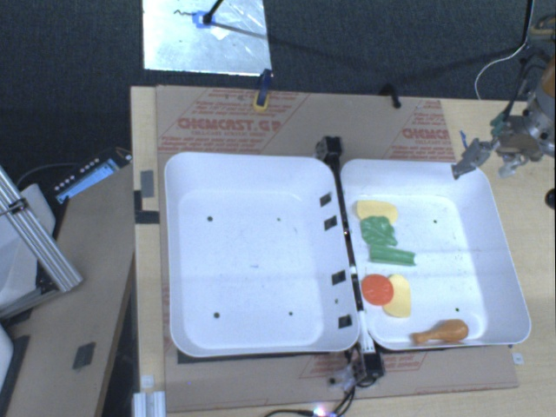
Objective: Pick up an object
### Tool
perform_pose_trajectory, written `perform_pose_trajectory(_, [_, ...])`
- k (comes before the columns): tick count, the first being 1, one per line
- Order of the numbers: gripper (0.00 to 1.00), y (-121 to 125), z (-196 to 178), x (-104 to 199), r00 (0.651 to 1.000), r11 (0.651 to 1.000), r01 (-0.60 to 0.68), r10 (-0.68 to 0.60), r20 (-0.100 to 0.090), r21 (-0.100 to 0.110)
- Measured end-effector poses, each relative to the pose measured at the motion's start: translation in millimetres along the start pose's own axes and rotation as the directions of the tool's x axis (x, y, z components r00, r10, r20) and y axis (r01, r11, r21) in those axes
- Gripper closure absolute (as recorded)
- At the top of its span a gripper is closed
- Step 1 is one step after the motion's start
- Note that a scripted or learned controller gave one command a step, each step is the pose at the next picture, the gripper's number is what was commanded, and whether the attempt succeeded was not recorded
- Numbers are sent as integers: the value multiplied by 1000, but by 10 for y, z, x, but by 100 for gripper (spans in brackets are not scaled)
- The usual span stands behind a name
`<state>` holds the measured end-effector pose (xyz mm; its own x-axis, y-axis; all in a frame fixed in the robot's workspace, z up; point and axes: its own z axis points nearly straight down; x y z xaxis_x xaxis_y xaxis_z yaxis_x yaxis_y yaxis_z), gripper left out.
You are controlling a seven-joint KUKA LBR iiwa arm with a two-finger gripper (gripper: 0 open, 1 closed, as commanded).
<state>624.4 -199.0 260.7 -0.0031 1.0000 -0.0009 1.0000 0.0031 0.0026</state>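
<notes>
Inside the right bin (486,233), yellow piece (377,209), green vegetable (383,240), orange ball (377,290), drumstick (441,331), gripper (486,156) released above the rim.

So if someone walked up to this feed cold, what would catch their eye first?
Probably the bright cluster of toy food along the left side of the right bin: a yellow piece, green items, a red-orange round piece beside another yellow one, and an orange-brown drumstick shape near the front wall. Next, the gripper poised over that bin's far right corner, away from the food.
</notes>
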Motion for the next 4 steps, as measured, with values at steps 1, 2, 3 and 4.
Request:
perform_pose_trajectory(1, [100, 10, -116, -1, 1000, 1000, 4, -4, 1, -4])
perform_pose_trajectory(2, [100, -123, -1462, 145, 1000, 1000, 4, -4, 4, -16])
perform_pose_trajectory(3, [100, -411, -1889, 368, 1000, 1000, 4, -4, 0, -4])
perform_pose_trajectory(4, [100, -774, -2040, 570, 1000, 1000, 3, -3, -1, -1])
